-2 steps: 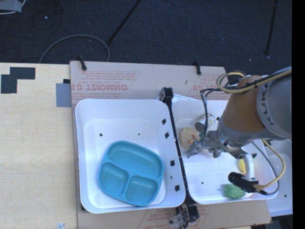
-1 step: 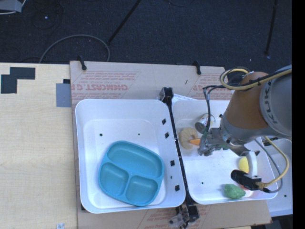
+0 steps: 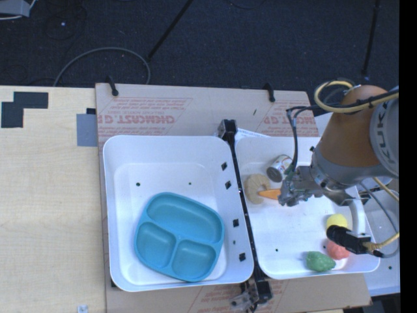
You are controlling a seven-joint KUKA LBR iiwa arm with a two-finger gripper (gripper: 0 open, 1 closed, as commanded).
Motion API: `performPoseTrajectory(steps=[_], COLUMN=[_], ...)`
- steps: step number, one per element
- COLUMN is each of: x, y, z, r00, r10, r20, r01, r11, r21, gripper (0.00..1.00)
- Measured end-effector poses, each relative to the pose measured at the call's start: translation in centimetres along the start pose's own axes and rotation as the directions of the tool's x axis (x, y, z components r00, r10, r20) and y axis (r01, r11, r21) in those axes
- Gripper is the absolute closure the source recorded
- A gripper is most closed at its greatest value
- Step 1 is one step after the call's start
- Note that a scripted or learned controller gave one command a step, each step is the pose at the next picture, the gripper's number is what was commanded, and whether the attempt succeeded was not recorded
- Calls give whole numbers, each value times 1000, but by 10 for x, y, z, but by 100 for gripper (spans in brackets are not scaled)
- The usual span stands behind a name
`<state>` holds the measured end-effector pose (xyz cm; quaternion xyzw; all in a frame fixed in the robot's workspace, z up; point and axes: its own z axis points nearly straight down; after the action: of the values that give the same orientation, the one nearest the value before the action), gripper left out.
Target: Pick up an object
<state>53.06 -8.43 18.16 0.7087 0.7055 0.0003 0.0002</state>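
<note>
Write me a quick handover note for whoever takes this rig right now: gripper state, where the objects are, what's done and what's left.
Gripper: low in the right white bin, next to the small orange carrot-shaped piece; nothing seen held.
Right bin also holds: tan round piece beside the carrot piece, shiny metal can behind it, yellow ball, red piece and green lumpy piece near the front right corner.
Left white bin: blue three-compartment plastic plate.
Done: approach into the right bin.
Left: grasp one object and lift it.
</note>
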Motion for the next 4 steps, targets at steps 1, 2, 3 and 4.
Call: performPoseTrajectory(steps=[1, 2, 3, 4], x=[-1, 43, 90, 141], y=[1, 12, 28, 54], z=[-35, -37, -28, -40], r00=[1000, 1000, 1000, 1000], r10=[-5, -8, -9, -9], r20=[0, -2, -2, -2], r01=[5, 8, 9, 9], r11=[1000, 1000, 1000, 1000], r21=[0, 3, 4, 2], gripper=[100, 100, 100, 100])
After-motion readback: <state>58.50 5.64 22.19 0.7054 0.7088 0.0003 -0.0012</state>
